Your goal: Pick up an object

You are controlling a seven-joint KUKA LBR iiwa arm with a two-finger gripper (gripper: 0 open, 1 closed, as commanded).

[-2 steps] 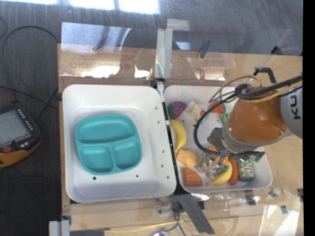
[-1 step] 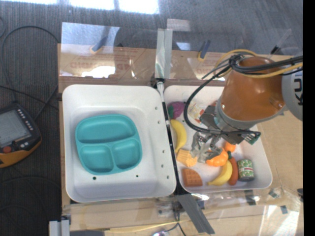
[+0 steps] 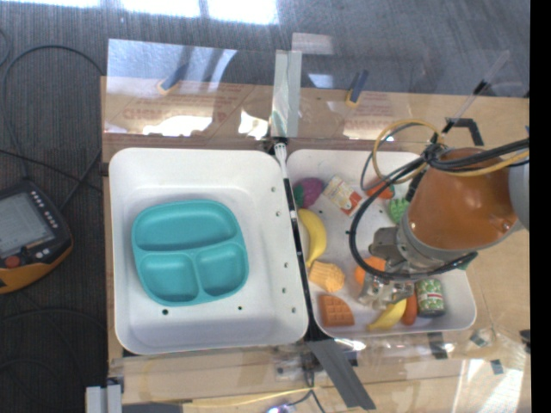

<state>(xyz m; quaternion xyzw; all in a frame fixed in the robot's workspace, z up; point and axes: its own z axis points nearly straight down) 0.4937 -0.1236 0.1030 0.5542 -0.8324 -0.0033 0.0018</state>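
Arm: grey KUKA arm with an orange band (image 3: pixel 461 200) reaches in from the right and stands over the right bin, the part nearest the lens.
Gripper: gripper (image 3: pixel 379 289) hangs low at the bin's front; whether its claw is spread or pressed together cannot be told, as the wrist and cables cover it.
Objects by the gripper: small yellow banana (image 3: pixel 387 315) lies just under it, beside a red piece (image 3: pixel 410 310) and a dark can with a green label (image 3: pixel 431 297).
Other toys: orange waffle (image 3: pixel 336 310), corn cob (image 3: pixel 327 275), larger yellow banana (image 3: pixel 313 235), purple fruit (image 3: pixel 310 190) and a white carton (image 3: pixel 341 194) lie across the left half of the bin.
Right bin: white, shallow (image 3: pixel 456 317).
Left bin: white (image 3: pixel 181 166), touching the right one, holding a teal divided plate (image 3: pixel 189 249).
Bench: pale wood (image 3: pixel 482 110) with clear panels along the back.
Room: dark grey carpet (image 3: pixel 52 101), black cable, and a hand-held control pendant (image 3: pixel 30 226) at left.
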